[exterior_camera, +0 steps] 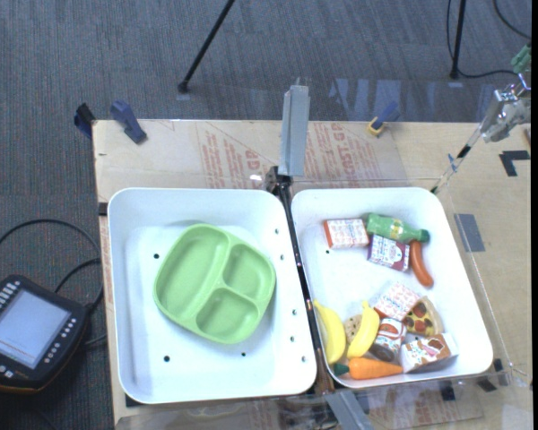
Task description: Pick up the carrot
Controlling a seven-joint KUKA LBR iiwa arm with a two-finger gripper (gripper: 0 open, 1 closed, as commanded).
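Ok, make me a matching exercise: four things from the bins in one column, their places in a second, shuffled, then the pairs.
Things
1. carrot
2. green plate
3. green bottle
4. sausage

Places
A. in the left bin
B. near front edge of the right bin, beside the bananas
C. near far edge of the right bin
D. toward the right wall of the right bin, just below the bottle

Pairs: 1-B, 2-A, 3-C, 4-D

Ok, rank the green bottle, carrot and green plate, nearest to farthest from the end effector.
From the end effector, upper right:
1. green bottle, right bin, far side.
2. carrot, right bin, near edge.
3. green plate, left bin.
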